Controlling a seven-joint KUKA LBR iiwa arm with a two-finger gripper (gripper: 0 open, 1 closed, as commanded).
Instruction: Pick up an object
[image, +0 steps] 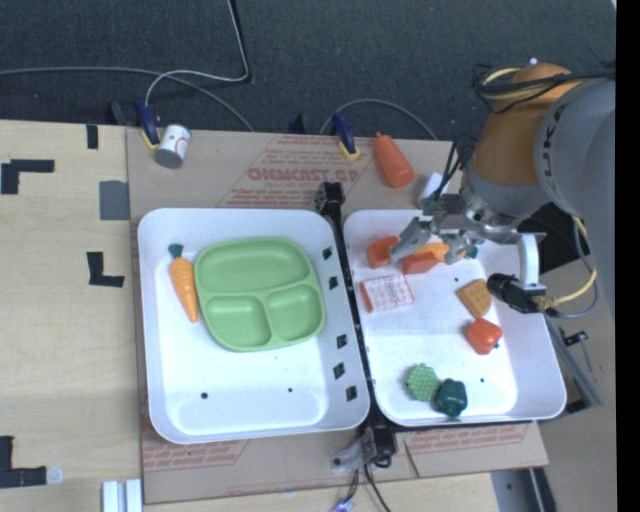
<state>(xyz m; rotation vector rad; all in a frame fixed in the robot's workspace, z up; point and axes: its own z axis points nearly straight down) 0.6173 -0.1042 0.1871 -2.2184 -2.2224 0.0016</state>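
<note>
Desk (60, 330) of pale wood carries two white bins, the right bin (530, 400) holding seven items, where the gripper (432, 250) has its fingers closed around an orange block (424, 262) at eleven o'clock.

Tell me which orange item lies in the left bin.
The toy carrot beside the green divided plate; the other orange pieces lie in the right bin or outside on the cardboard.

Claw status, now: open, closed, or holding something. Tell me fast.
Claw: down in the right bin over an orange block; whether it is open, closed or gripping cannot be told.
</note>
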